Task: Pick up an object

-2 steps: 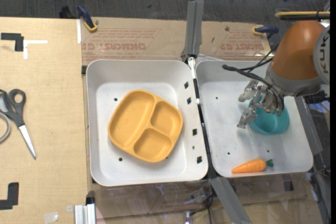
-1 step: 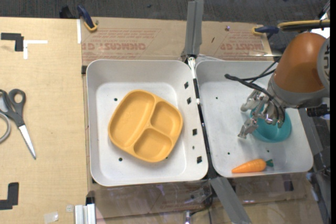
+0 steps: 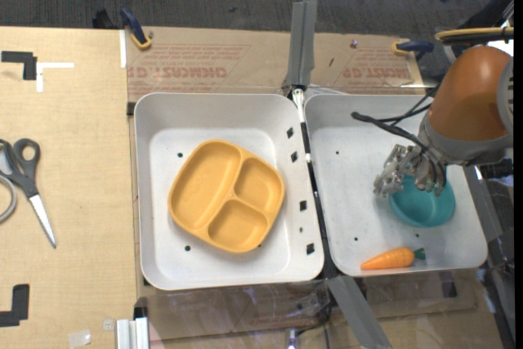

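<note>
Teal bowl (image 3: 425, 207) sits in the right bin (image 3: 351, 200), at the right middle of the frame, with the claw (image 3: 406, 174) pressed down at its upper left rim. Whether the claw is released or clenched, I cannot tell; metal parts crowd together there, and nothing is plainly seen inside its grip.

Going from the left of the frame: a pair of scissors (image 3: 29, 184) lies on the wooden bench (image 3: 65, 257), handles toward the upper left and blades toward the lower right. Next comes the left bin (image 3: 151, 257), holding a yellow divided plate (image 3: 226, 195) with three compartments, turned at a slant. A grey divider (image 3: 302, 45) runs between the two bins at the top.

In the right bin, the arm (image 3: 470, 106) comes in from the right edge, its orange band bulking over the upper right corner and the wrist pointing down and to the left toward the bowl. Black cables trail from it across the bin's upper part. The bowl is round, so it has no long axis to speak of. Below it, near the bin's lower edge, an orange carrot (image 3: 391, 259) lies almost level, green tip to the right.
</note>
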`<state>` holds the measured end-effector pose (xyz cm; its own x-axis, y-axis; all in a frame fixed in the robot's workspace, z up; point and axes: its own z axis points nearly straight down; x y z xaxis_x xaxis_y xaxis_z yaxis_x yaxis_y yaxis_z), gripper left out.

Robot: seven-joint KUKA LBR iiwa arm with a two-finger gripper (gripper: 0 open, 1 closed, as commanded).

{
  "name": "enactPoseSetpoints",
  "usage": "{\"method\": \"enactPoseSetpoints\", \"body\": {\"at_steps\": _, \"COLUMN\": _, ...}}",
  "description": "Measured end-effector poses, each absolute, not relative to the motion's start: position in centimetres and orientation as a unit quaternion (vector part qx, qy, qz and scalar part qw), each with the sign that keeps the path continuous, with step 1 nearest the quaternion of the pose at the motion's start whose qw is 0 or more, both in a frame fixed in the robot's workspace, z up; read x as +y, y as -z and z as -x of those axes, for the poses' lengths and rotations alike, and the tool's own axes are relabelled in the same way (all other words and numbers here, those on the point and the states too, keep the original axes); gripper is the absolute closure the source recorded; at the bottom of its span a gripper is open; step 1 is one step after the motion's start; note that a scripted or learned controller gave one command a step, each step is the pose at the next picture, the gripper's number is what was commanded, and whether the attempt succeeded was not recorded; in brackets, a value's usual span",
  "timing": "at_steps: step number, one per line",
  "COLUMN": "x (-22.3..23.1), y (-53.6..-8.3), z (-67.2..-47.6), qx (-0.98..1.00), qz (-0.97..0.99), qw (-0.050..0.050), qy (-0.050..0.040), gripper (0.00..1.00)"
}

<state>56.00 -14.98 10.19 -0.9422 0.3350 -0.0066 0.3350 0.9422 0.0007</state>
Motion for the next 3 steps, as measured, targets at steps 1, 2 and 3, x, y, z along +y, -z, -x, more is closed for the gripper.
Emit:
{"method": "enactPoseSetpoints", "body": {"at_steps": 1, "x": -15.0, "y": -10.2, "z": -56.0, "qx": 0.985, "qz": -0.17, "qw": 0.003, "qy": 0.0002, "gripper": 0.0}}
{"method": "enactPoseSetpoints", "body": {"at_steps": 2, "x": -16.6, "y": -9.5, "z": -53.4, "qx": 0.988, "qz": -0.157, "qw": 0.003, "qy": -0.004, "gripper": 0.0}}
{"method": "enactPoseSetpoints", "body": {"at_steps": 3, "x": -15.8, "y": -10.3, "z": -53.8, "qx": 0.988, "qz": -0.152, "qw": 0.004, "qy": -0.0085, "gripper": 1.0}}
